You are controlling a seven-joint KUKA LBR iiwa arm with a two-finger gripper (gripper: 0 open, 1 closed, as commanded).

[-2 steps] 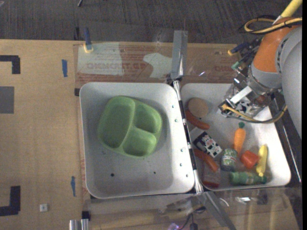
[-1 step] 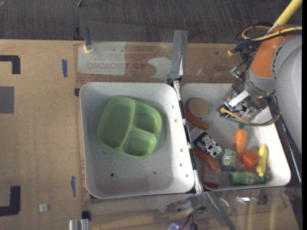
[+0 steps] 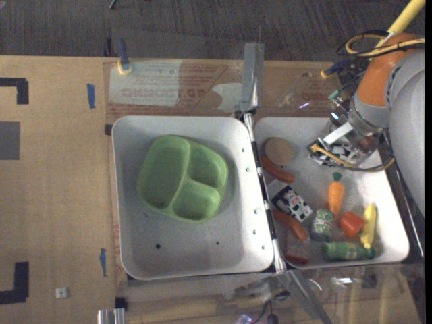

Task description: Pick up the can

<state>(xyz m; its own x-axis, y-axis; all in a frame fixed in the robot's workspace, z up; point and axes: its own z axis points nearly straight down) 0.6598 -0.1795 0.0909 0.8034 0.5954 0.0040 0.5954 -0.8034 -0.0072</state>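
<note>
hand [image 3: 335, 147] above right bin [image 3: 391, 201]

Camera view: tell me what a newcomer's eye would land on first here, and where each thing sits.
The big green divided plate draws the eye first, lying alone in the left bin. Next comes the clutter of small toy foods in the right bin: a carrot, a yellow banana, two sausages and the small can near the front. At the right edge, the grey arm with its orange band hangs over that bin's back corner.
</note>
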